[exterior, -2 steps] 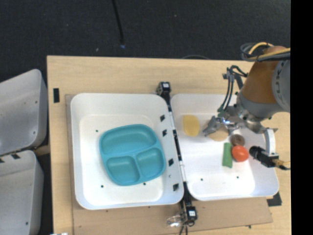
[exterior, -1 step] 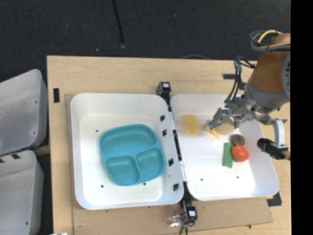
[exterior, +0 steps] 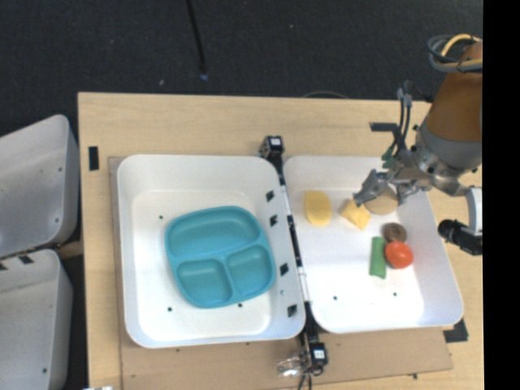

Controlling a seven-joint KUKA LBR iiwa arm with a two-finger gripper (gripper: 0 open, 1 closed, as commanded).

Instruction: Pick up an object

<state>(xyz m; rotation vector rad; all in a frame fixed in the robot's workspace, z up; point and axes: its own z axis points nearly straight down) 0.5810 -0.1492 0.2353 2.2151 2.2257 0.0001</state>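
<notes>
While the arm [exterior: 452, 120] is reaching in from the right, its grey body and orange band are hanging over the upper right corner of the right bin [exterior: 422, 299], and the gripper [exterior: 375, 190] is hovering low over the bin's upper part. The fingers [exterior: 367, 192] are pointing down and to the left, toward a pale yellow wedge [exterior: 355, 214] that is lying just beside their tips; whether they are spread or closed is not something the view is showing, and nothing is visibly sitting between them. A rounded yellow block [exterior: 318, 208] is lying a little to the left of the wedge, near the bin's inner wall. Lower and to the right, three things are clustering together: a small brown disc [exterior: 395, 232], an orange-red ball [exterior: 399, 255] just below it and touching or nearly touching it, and a green stick [exterior: 378, 257] standing on end in the view just left of the ball. The left bin [exterior: 146, 315] is holding a teal divided plate [exterior: 219, 255] with three compartments, lying flat near its middle. Both bins are resting side by side on the tan bench [exterior: 179, 124], joined along a dark-clipped seam.
</notes>
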